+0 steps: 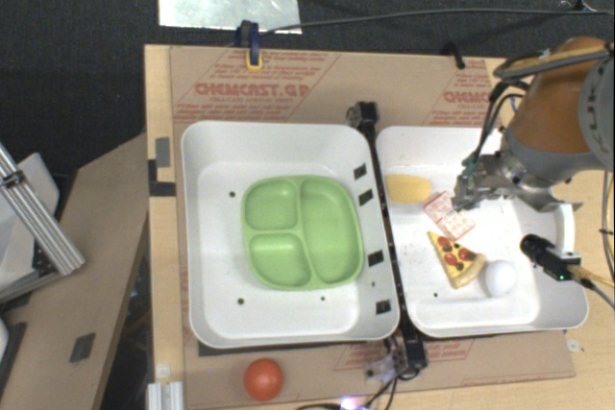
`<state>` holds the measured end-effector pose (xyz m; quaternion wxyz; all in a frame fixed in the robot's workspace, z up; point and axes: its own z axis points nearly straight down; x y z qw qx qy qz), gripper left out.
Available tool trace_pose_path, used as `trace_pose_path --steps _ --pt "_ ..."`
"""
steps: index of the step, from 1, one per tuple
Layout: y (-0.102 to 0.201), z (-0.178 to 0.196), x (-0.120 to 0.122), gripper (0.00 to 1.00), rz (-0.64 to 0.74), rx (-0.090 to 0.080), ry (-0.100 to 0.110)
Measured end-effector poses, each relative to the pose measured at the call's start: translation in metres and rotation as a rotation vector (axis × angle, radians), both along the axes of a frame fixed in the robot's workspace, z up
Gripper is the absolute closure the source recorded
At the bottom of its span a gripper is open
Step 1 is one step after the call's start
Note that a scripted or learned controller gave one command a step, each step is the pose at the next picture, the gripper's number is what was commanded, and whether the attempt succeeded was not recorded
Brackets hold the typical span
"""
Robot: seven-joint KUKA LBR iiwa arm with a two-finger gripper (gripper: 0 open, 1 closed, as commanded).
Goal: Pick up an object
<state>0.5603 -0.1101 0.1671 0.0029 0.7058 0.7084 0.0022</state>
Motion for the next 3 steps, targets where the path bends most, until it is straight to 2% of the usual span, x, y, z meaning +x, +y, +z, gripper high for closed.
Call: trace_pose_path --steps 2,3 --pt "0.006 0.086 -0.003 1.00 0.001 0.000 0.001" --pt "0.056 0.088 0.015 1.00 0.006 0.003 0.004"
